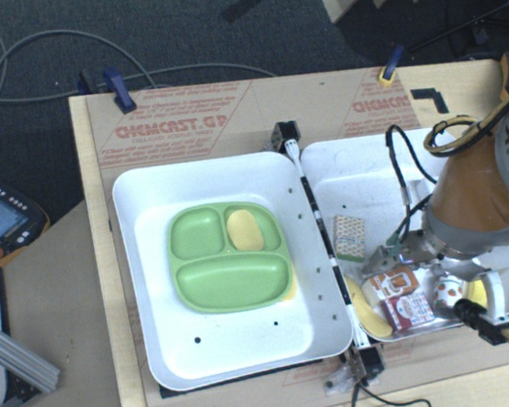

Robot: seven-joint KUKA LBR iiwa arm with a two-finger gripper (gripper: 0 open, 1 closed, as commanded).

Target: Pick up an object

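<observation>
Red-and-white packet [405, 304] lies low in the right bin [361, 171], beside a yellow piece [369, 315]. Claw [406, 253] hangs just above this clutter, likely lining up a pick; its spread: cannot tell. Green tray [232, 279] fills left bin [151, 257].

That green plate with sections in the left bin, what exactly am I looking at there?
It is a light green divided plate that looks like smooth plastic, rounded at the corners, lying flat near the middle of the left white bin. It has three compartments: two small ones at the far side and one wide one at the near side. A pale yellow oval object rests in the far right compartment. A yellow edge peeks out beneath its lower right corner.
</observation>
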